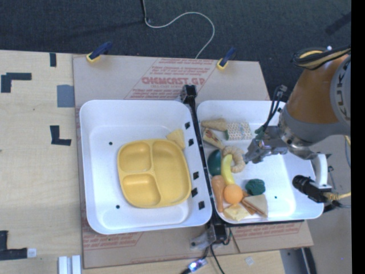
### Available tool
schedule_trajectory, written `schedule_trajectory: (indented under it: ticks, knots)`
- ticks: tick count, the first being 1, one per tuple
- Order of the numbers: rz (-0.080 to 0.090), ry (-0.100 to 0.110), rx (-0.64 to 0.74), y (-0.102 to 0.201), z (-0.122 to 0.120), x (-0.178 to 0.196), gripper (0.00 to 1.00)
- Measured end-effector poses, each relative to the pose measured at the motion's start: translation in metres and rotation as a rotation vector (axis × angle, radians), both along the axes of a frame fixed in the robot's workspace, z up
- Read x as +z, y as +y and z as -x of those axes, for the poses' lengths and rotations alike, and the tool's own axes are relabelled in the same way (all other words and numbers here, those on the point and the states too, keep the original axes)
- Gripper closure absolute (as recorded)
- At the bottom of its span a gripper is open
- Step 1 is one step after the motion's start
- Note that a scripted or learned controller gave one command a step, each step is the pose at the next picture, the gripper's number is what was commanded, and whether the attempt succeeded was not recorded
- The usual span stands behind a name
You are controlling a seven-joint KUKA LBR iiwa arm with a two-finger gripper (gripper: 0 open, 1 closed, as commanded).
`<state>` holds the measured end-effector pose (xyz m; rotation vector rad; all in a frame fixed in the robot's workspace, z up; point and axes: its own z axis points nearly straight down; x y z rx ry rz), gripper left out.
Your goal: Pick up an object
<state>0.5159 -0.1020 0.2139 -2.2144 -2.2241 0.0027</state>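
Observation:
The right bin (296,207) holds toy food: a sandwich piece (217,131), a pale cracker-like block (239,131), a beige lumpy piece (235,160), a yellow banana (227,169), a dark green item (214,162), an orange ball (232,194), a carrot-like orange piece (218,192), a green broccoli-like piece (255,185) and a sandwich wedge (251,207). My gripper (254,153) hangs low over the bin's middle, just right of the beige piece. Nothing shows between its fingers.
The left bin (94,153) holds a yellow divided tray (153,172) and a small yellow wedge (177,137) at its upper right. A black divider (197,153) runs between the bins. A cable (177,19) lies behind the bench.

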Motion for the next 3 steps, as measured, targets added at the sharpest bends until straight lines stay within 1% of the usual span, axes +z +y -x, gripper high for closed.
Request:
schedule_trajectory:
  ticks: [1, 2, 3]
  knots:
    - [-0.001, -0.001, 0.003, 0.051, 0.015, 0.019, 1.0]
    - [0.0, 0.0, -0.001, 0.063, 0.019, 0.02, 1.0]
    - [0.002, -0.001, -0.004, 0.053, 0.021, 0.018, 1.0]
